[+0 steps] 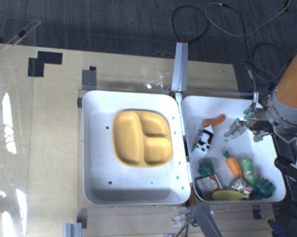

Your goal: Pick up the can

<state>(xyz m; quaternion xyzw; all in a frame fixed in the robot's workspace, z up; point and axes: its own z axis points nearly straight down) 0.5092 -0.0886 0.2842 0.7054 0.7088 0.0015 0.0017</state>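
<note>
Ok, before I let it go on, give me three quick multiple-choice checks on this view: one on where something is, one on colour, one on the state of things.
1. In which bin does the yellow divided tray lie?
A. the left bin
B. the right bin
C. across both

2. What colour is the cow toy?
A. red
B. black and white
C. green

3. How does the can stand to the gripper?
A. lifted between its fingers
B. lying in the right bin, apart from it
C. set on the yellow tray

Key: 1 A, the tray sits in the middle of the left bin. 2 B, its patches are black on white. 3 B, the can lies near the right bin's lower edge among the toys, while the gripper hangs over the upper part.
</note>
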